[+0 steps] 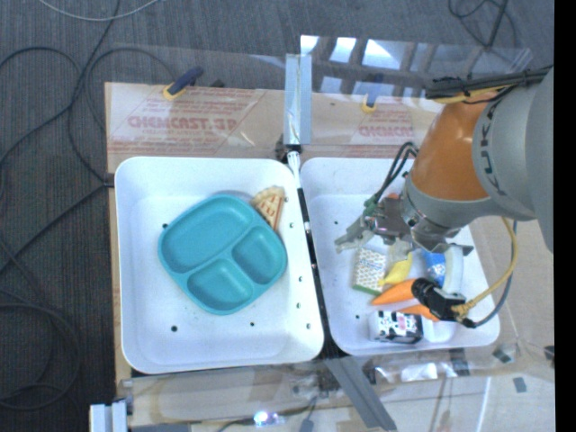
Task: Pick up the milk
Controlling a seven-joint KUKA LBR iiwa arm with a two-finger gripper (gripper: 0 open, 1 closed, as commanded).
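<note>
The left bin is taken up by a teal divided plate, laid flat near its middle. A waffle-patterned wedge is propped against the plate's upper right edge, close to the wall shared with the right bin. Nothing in this bin bears on the task.

In the right bin, the gripper is held low over the bare floor at the left of a crowded heap. Whether the pincer is apart or together cannot be told from this slant, and nothing is seen gripped in it.

The heap is packed tight. A checkered packet lies nearest the gripper, a carrot is laid across beside it, and a black-and-white pack is set at the near wall.

The milk is judged to be the white-and-blue carton at the heap's right, partly covered by the orange-banded wrist. The packet and carrot are placed between gripper and milk, so a clean approach is likely to be hindered.
</note>
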